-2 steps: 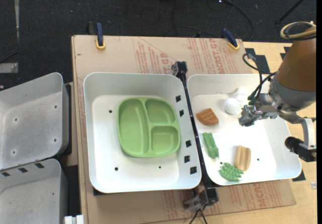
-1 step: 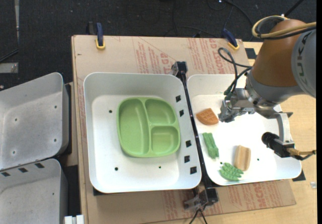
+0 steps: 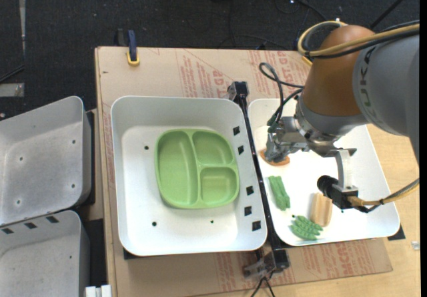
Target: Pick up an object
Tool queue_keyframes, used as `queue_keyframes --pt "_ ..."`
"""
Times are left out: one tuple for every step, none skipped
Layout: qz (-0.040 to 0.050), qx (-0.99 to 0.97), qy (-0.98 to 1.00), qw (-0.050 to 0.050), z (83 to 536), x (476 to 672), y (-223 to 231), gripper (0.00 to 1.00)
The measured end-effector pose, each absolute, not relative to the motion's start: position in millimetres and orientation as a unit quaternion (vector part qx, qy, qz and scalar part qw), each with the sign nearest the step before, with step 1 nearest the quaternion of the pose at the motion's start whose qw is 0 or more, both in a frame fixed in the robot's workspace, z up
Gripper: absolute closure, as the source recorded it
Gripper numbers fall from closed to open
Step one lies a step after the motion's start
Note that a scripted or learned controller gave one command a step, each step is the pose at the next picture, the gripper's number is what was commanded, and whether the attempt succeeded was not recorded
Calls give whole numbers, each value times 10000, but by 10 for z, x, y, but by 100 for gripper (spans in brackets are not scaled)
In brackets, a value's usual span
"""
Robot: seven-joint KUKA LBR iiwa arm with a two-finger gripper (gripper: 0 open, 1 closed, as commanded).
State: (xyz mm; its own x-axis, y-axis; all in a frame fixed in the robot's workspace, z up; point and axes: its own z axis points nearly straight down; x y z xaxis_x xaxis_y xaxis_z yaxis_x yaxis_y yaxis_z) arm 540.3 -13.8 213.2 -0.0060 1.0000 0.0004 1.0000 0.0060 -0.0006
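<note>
My gripper (image 3: 277, 146) hangs low at the left side of the right bin (image 3: 373, 162), near the divider between the bins. Right beneath it an orange object (image 3: 278, 160) peeks out, mostly hidden by the gripper. In front of it a long green piece (image 3: 278, 192) lies on the bin floor. A tan block (image 3: 321, 209) and a bumpy green pod (image 3: 305, 227) lie closer to the bin's front edge. The grey arm with its orange band (image 3: 337, 62) covers the back of this bin.
The left bin (image 3: 133, 122) holds a green divided plate (image 3: 197, 168). A black cable fitting (image 3: 331, 189) from the arm hangs above the tan block. White lids (image 3: 40, 155) lie left of the bench, and a yellow clamp (image 3: 133, 55) sits at the back left corner.
</note>
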Motion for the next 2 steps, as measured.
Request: queue_keyframes --pt "-1 -7054 -7088 1 2158 5409 355 100" --pt "-9 -7052 -7090 -2 2281 5546 930 100"
